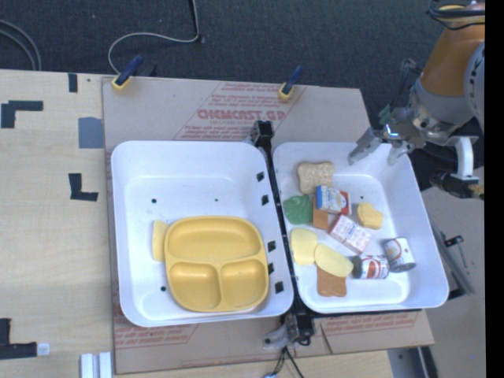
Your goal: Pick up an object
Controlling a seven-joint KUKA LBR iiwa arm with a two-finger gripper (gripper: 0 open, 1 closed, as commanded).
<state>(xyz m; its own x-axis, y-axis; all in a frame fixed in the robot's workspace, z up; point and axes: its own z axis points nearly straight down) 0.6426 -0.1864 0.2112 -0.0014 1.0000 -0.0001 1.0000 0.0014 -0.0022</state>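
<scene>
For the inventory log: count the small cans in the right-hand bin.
2. One can lies near the bin's right wall; the other can lies just left of it, beside the orange piece. More could be hidden under the piled items.

Two white bins side by side on a cardboard sheet (236, 116). Left bin (134, 172) holds a yellow divided tray (216, 262). Two clamps pin the sheet's far edge, yellow one (126, 74) left, blue one (289, 83) right. Black cable (157, 34) loops on the dark floor. Wooden tabletop (47, 211) with black tape marks at left.
</scene>
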